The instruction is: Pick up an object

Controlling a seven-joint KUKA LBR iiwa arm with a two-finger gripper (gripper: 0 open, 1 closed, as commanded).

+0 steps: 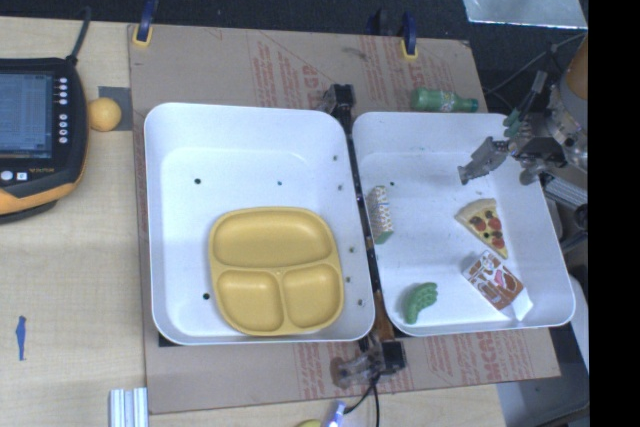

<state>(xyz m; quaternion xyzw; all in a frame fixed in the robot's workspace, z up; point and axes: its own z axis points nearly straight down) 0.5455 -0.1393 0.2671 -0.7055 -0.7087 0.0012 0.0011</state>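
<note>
The right bin holds several small items. A pizza-slice toy lies near its right side, a red and white packet lies below that, and a green toy rests at the front. A small striped piece sits against the left wall. My gripper hangs over the bin's upper right part, just above the pizza slice, open with nothing between its fingers. A yellow divided tray fills the front of the left bin.
A green bottle lies on the cardboard behind the right bin. A teach pendant and a yellow ball sit at the left of the bench. Clamps hold the bins together at the middle seam.
</note>
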